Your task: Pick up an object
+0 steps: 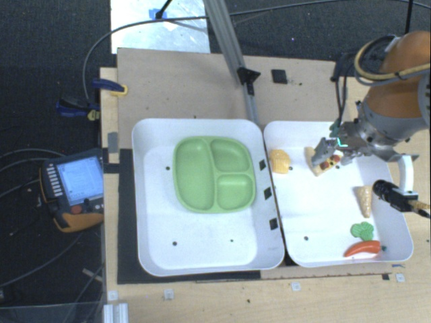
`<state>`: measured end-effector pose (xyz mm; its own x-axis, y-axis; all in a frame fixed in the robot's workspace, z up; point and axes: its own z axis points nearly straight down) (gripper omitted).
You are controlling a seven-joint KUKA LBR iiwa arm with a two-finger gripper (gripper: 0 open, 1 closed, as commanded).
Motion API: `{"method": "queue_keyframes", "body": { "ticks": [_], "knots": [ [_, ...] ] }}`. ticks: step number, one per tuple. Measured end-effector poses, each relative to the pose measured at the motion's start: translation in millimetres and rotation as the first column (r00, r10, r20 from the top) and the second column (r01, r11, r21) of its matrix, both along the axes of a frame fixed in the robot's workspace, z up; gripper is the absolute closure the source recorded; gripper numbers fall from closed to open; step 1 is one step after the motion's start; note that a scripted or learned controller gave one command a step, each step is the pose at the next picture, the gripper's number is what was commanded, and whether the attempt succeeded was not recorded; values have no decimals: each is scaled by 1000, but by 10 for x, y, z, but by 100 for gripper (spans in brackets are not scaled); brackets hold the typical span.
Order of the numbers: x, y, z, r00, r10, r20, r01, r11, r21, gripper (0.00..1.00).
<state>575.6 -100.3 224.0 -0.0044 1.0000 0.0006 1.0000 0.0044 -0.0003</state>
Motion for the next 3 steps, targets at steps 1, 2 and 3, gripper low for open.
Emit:
{"method": "queue_keyframes", "body": {
  "ticks": [1, 2, 3],
  "knots": [
    [6, 0, 10, 1000, 0, 2, 0, 1000, 0, 0],
    [21, 97, -477, 1000, 1, -2, -1, 1000, 0, 0],
    [-76, 56, -1032, 1000, -4, -3, 4, 1000, 0, 0]
  ]
}}
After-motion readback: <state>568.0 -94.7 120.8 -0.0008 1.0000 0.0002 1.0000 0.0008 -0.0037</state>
